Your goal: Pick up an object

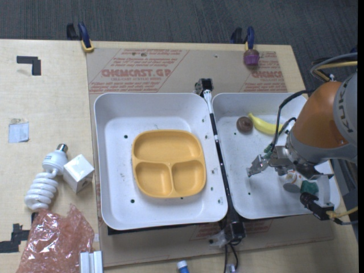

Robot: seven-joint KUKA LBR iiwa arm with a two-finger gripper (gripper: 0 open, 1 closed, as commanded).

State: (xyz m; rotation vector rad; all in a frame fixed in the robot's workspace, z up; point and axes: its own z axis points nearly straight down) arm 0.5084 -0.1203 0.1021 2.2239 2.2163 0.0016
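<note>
My gripper (259, 162) hangs over the middle of the right bin (250, 201), with its tip pointing left and the orange-banded arm (318, 124) behind it. I see nothing held in it. A yellow banana (263, 125) lies at the far side of that bin, with a small brown round object (244, 124) just left of it; both are above the gripper in the view and apart from it. Small pale and teal items (301, 183) lie partly hidden under the wrist at the bin's right.
The left bin (114, 152) holds a yellow three-compartment tray (169, 162). Off the bins to the left lie a spiral light bulb (45, 181), a white cube (78, 172) and crinkled pink plastic (54, 243). A purple object (251, 56) sits at the board's far edge.
</note>
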